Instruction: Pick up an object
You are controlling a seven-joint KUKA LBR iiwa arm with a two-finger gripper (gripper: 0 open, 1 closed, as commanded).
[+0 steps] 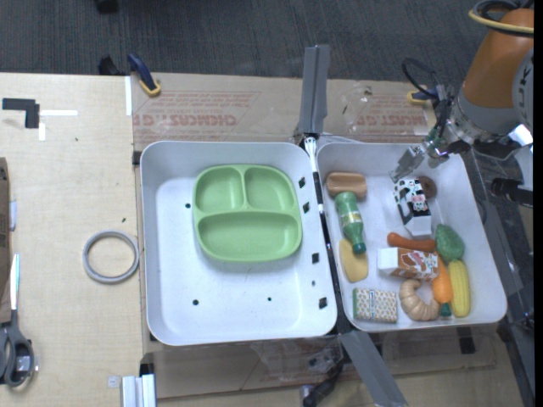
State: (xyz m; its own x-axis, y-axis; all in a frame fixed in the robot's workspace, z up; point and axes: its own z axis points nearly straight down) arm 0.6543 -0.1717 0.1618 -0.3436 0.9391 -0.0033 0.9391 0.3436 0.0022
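Observation:
My gripper point(410, 163) hangs over the far part of the right bin point(485, 227), at the end of the grey arm with the orange band point(501, 58). Just in front of it and below lies a black-and-white cow-pattern carton point(413, 200), with a small brown item point(428, 186) beside it. Nothing shows in the gripper. The bin also holds a bread roll point(346, 183), a green bottle point(349, 219), a yellow piece point(353, 262), a patterned box point(375, 305), a croissant point(417, 300), an orange carton point(417, 264), a green vegetable point(450, 242) and a corn cob point(459, 287).
The left bin point(170, 295) holds a green divided plate point(248, 212). A grey divider bar point(314, 100) stands between the bins at the back. On the bench to the left lie a tape roll point(110, 255) and scissors point(13, 346).

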